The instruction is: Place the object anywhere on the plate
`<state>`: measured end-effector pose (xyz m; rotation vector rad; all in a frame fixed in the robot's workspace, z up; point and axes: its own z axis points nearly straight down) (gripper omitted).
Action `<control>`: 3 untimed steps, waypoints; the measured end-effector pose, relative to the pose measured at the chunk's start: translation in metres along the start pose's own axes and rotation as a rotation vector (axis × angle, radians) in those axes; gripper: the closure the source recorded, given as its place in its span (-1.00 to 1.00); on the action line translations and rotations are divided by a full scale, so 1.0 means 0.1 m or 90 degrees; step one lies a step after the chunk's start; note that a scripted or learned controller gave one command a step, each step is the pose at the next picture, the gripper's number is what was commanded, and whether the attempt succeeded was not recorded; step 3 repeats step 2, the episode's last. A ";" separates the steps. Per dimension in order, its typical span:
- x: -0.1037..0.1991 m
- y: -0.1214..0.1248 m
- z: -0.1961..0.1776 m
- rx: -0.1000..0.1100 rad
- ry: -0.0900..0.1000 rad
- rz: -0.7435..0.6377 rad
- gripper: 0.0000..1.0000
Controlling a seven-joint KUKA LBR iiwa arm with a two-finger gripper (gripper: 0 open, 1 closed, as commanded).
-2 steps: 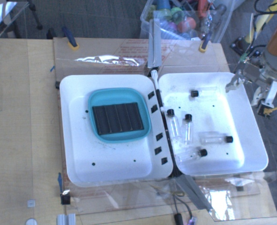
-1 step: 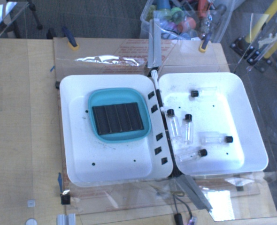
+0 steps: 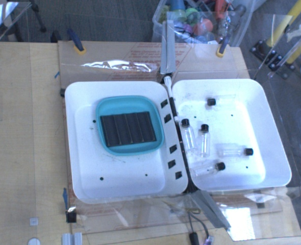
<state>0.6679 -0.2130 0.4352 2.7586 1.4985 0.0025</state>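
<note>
While the teal plate point(image 3: 129, 106) with its dark ribbed insert sits in the left bin point(image 3: 84, 182), several clear vials point(image 3: 205, 140) with black caps lie scattered in the right bin point(image 3: 273, 157), none yet on the plate. Gripper state: cannot tell. Best approach, by judgement: take one isolated vial across its body, lift clear of the divider, release low over the insert.

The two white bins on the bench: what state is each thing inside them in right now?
Teal square plastic plate: flat in the left white bin, carrying a black ribbed rectangular block.
Clear glass vials with black caps: four, capped, lying on their sides in the right white bin.
Loose black cap: alone near the far wall.
</note>
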 end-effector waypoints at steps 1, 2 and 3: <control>0.02 0.00 -0.10 -0.002 0.000 -0.002 1.00; 0.00 -0.01 1.46 0.003 0.000 -0.055 1.00; 0.00 -0.01 1.46 0.003 0.000 -0.055 1.00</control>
